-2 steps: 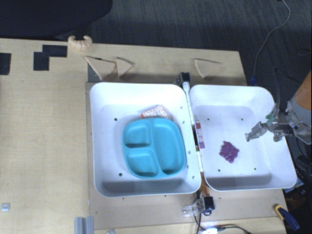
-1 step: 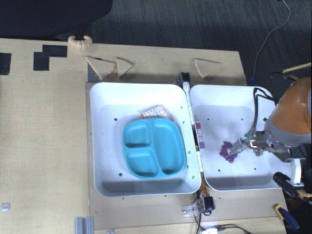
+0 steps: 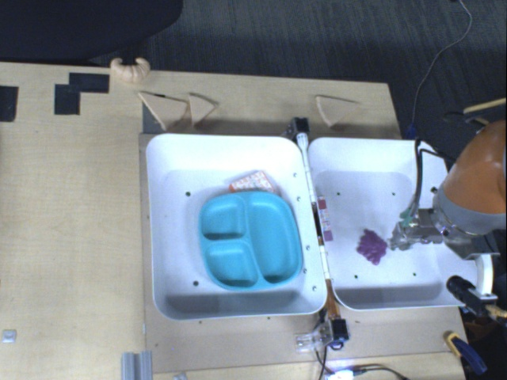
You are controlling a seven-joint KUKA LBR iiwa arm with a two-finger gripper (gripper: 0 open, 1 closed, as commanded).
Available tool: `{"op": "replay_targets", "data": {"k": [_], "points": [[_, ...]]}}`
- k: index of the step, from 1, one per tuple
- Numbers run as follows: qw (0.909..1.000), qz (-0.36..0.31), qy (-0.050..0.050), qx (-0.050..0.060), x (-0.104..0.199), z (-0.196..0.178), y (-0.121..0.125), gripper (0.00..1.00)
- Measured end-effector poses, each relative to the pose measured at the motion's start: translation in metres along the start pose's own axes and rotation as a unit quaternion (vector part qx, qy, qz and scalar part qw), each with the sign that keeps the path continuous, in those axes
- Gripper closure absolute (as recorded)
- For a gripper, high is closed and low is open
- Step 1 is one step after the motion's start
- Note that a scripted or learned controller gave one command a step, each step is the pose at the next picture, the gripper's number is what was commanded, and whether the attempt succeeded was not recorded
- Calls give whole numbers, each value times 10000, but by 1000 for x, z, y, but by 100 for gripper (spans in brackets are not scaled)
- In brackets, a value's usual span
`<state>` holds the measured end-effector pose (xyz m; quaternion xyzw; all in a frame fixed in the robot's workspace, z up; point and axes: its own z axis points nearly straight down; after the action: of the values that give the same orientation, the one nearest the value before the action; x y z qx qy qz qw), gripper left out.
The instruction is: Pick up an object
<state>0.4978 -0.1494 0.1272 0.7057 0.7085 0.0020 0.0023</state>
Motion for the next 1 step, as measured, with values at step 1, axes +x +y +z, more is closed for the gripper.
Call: {"op": "replay_targets", "data": {"k": [1], "points": [[10000,-1,0,1,0,0,0,0]]}}
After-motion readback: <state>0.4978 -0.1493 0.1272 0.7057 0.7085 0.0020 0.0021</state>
